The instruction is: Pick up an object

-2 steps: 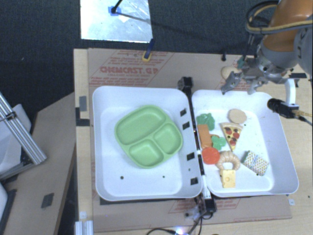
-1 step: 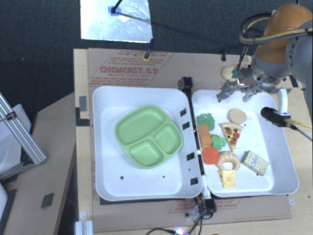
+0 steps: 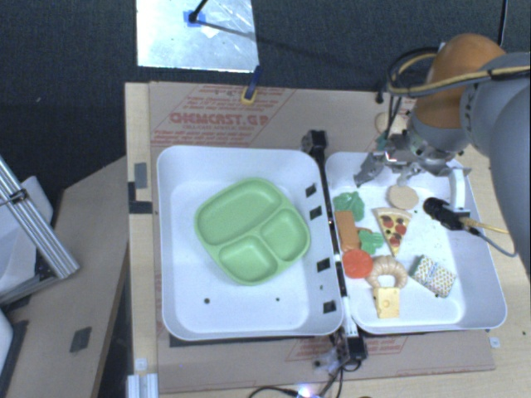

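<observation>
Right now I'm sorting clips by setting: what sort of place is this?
Most likely a robot lab bench: a grey arm over two white bins, toy food like a pizza slice, and a green divided plate.

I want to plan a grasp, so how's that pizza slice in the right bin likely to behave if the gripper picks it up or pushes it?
The pizza slice looks like a flat toy wedge, so probably stiff and light. Lying flat on the right bin, it should slide rather than roll or tip. Its low profile may give the fingers little to grip. A push could knock it into the round tan disc just above it.
</observation>
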`<action>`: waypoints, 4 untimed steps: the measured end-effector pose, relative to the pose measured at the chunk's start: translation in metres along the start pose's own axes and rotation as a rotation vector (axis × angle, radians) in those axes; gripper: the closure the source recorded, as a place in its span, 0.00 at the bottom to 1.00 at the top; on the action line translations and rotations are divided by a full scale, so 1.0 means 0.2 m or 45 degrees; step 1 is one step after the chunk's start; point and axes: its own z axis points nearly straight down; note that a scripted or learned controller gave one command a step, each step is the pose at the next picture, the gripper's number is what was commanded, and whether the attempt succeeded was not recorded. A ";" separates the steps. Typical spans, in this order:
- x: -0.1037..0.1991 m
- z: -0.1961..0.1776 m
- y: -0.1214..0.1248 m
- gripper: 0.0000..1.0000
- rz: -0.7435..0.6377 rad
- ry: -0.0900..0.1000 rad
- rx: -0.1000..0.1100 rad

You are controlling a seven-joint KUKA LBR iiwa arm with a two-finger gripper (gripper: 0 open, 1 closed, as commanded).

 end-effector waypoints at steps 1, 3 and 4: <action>0.00 0.25 0.00 0.00 0.000 -0.001 -0.005; 0.03 -0.12 -0.01 1.00 -0.001 -0.001 -0.013; 0.02 -0.34 -0.02 1.00 0.000 -0.001 -0.013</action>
